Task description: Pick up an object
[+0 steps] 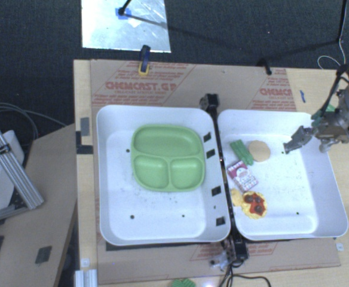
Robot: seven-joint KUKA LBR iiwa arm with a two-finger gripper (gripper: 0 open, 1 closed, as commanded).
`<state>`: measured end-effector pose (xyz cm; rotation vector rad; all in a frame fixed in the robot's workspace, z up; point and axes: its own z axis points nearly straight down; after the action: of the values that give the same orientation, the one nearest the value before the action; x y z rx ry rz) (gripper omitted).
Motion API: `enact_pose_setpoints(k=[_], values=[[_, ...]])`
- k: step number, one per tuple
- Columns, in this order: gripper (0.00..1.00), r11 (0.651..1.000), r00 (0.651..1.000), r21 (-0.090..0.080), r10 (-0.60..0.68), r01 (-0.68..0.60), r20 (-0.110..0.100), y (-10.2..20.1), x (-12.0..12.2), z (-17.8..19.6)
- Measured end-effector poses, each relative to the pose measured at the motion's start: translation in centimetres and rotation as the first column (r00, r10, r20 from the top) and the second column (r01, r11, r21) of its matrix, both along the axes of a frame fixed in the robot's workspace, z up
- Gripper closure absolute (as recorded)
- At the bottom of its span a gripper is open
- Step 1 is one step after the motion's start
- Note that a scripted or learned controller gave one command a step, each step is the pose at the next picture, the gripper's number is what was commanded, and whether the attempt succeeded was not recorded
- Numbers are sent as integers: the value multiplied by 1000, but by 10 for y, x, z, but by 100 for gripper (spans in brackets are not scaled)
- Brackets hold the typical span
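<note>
Dark carpet surrounds the desk [85, 178], where we see two white bins side by side; the left bin [112, 220] carries a green divided plate [167, 158]; the right bin [324, 208] holds a green block [241, 151], a round tan piece [259, 150], a small red-and-white packet [242, 176] and a yellow-and-red toy [253, 202], all clustered near its left wall. Our gripper [295, 141] hangs over the right bin, apart from these objects; whether it is open or closed we cannot tell. We judge the pick not yet done; reaching and grasping remain.
</note>
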<state>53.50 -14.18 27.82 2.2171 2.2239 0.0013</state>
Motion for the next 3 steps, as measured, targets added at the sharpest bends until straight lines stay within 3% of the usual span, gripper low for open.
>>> enact_pose_setpoints(k=[1, 2, 3], values=[[0, 1000, 1000, 1, 3, -3, -3, 16, 11, -52], [0, 1000, 1000, 0, 3, -3, 0, 22, 38, -104], [0, 1000, 1000, -1, 4, -4, 5, 13, 101, -133]])
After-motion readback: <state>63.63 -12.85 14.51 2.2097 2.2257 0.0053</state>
